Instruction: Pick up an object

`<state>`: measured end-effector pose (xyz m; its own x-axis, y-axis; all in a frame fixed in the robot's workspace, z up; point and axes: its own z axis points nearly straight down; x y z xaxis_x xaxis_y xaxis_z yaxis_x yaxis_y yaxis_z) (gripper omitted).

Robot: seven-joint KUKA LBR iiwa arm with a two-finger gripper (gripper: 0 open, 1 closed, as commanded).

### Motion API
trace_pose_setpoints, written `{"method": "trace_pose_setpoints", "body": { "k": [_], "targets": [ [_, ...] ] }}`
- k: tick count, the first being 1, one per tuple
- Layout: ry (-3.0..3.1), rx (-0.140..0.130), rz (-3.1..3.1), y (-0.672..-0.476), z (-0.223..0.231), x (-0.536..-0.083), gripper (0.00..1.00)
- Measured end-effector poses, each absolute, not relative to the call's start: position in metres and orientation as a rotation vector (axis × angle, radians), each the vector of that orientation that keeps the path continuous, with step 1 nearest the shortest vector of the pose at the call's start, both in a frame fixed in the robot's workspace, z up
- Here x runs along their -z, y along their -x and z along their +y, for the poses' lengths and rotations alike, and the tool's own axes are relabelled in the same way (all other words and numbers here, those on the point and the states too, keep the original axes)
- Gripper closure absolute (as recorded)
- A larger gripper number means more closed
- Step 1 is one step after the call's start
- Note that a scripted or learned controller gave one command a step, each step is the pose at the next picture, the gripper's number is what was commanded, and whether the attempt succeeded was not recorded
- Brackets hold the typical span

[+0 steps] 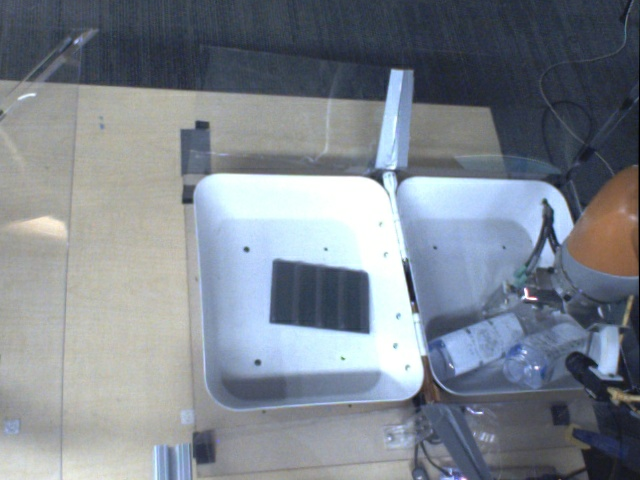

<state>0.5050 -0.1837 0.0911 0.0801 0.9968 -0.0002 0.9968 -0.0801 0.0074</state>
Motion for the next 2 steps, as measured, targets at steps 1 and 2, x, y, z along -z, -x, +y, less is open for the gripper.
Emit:
{"method": "trace_pose_setpoints", "body": {
  "k": [1, 2],
  "targets": [
    [-2.185, -0.007, 2.25, -0.489, -0.186, -0.109, 0.0],
    [-2.164, -0.02, 2.258, -0.493, -0.092, -0.09, 0.0]
  ]
}}
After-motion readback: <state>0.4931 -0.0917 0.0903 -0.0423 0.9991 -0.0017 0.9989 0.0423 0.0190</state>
